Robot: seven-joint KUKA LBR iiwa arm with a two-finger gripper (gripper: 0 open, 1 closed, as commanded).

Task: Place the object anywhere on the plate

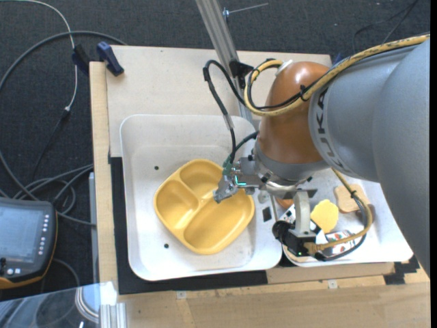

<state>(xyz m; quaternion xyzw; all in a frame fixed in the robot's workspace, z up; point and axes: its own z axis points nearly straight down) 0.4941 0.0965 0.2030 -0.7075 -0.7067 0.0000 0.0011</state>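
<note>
A yellow divided plate (pixel 194 214) lies in the left white bin (pixel 136 183), with two small compartments at the back and one large one in front. My gripper (pixel 227 186) hangs over the plate's right rim, near the ridge between the compartments. Whether anything is held there is hidden by the wrist and cables. The plate's compartments look bare. Several small objects lie in the right bin (pixel 382 244): a yellow round piece (pixel 326 214), a tan piece (pixel 349 201) and an orange piece (pixel 301 200).
The arm's grey and orange body covers most of the right bin. A slanted metal rod (pixel 215 26) rises behind the bins. A blue clamp (pixel 109 57) sits at the bench's back left corner. A red-and-white item (pixel 336 237) lies near the right bin's front.
</note>
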